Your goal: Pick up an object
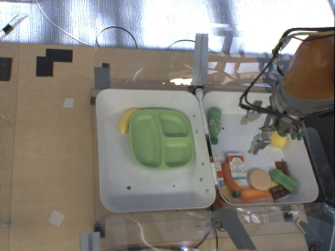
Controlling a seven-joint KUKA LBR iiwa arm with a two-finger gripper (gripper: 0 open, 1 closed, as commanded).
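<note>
- Jaws (264, 135) of the grey arm (309, 72) with its orange band hang low over the right white bin (238, 109), in its right half; we see two grey fingers (257, 144) pointing down-left, spread apart with a gap between them, nothing between them that we can make out.
- We see a small round yellow object (279, 140) just beside the fingers on their right, touching or nearly touching the wrist hardware; we cannot tell if it is gripped.
- We see a green plastic bottle (214, 123) lying along the right bin's left wall.
- We see a cluster at the right bin's near edge: small white-and-red carton (236, 166), red sausage-shaped toy (226, 175), orange carrot-shaped toy (254, 195), round tan cookie-like disc (259, 179), green ridged block (283, 179), brown chocolate-like pieces (278, 192).
- We see the left white bin (112, 156) holding a light-green plastic divided tray (160, 138), three compartments, lying flat.
- We see a yellow banana-shaped toy (125, 120) touching the tray's upper-left rim, partly tucked under it.
- We see both bins side by side on the tan wooden table (47, 156).
</note>
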